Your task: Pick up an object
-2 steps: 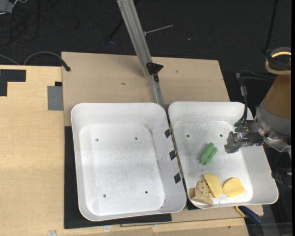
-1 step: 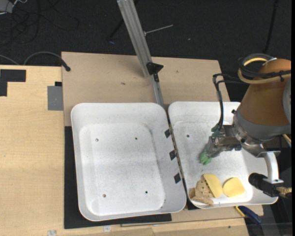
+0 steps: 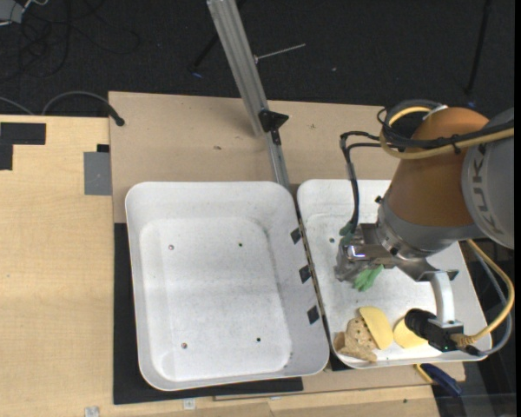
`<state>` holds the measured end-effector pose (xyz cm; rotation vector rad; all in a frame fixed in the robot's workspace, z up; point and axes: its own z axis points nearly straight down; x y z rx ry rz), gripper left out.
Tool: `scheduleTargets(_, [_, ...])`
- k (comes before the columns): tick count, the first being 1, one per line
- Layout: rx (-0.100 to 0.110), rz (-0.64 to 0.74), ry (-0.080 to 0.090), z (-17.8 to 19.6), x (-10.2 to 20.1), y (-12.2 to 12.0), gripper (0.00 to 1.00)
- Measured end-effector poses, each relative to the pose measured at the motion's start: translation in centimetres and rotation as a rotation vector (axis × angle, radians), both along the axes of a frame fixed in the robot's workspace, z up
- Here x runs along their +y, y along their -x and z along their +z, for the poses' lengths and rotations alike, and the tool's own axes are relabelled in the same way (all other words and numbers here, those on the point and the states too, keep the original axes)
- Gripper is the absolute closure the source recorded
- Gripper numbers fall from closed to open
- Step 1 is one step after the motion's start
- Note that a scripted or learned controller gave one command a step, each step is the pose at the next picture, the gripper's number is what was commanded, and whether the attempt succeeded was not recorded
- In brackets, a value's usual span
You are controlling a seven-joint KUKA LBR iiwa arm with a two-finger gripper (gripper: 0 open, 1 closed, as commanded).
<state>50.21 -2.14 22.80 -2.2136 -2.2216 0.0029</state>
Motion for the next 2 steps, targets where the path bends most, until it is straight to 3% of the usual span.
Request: scheduleTargets(2, [0.002, 0.001, 0.001, -0.6, 9.5, 1.0, 1.00])
